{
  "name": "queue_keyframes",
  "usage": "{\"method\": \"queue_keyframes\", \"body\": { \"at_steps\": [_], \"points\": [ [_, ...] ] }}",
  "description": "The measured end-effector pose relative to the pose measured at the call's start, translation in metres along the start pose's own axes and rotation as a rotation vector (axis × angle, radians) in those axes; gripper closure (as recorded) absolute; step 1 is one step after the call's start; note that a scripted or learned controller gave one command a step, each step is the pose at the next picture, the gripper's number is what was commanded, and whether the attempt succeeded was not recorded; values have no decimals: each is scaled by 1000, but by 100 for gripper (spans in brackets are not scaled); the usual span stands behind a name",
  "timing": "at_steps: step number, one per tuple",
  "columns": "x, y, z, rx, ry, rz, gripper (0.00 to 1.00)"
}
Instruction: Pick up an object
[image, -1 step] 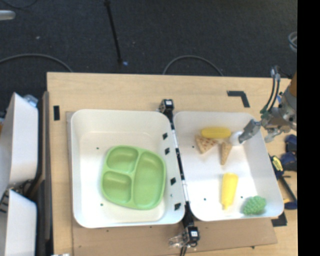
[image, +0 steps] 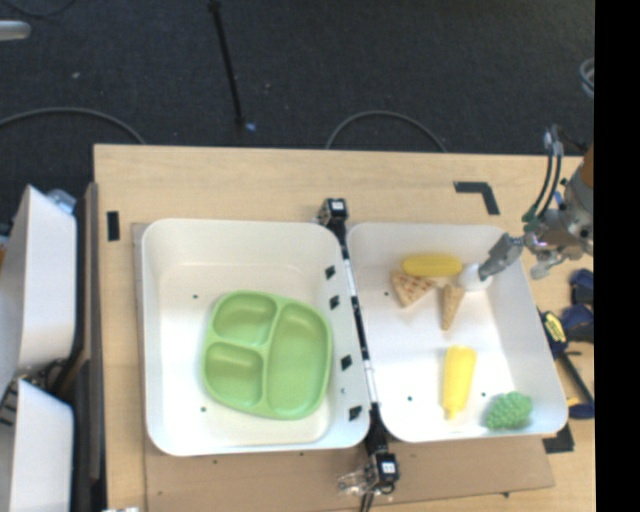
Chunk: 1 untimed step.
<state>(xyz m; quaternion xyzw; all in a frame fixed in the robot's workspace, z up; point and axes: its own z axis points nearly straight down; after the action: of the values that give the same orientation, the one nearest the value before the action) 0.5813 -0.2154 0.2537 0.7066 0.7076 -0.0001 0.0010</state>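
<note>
The right bin (image: 400, 360) holds several toy foods. A yellow lemon-like piece (image: 432, 266) lies near the bin's far side. Just below it are a tan waffle wedge (image: 411, 290) and an ice-cream cone (image: 452, 303). A yellow corn cob (image: 458, 380) and a green broccoli (image: 508, 410) lie near the front right corner. My gripper (image: 510, 256) hangs over the bin's far right edge, just right of the cone's top and the lemon-like piece. I see nothing held in it.
The left bin (image: 170, 270) holds a green divided plate (image: 268, 353). A clamped divider (image: 350, 320) runs between the two bins. Blue and yellow tools (image: 572, 320) lie on the bench right of the right bin. White boxes (image: 40, 300) stand at the far left.
</note>
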Motion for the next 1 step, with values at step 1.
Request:
{"method": "queue_keyframes", "body": {
  "at_steps": [1],
  "points": [
    [3, 1, 43, 3, 0, 1, 0]
  ]
}}
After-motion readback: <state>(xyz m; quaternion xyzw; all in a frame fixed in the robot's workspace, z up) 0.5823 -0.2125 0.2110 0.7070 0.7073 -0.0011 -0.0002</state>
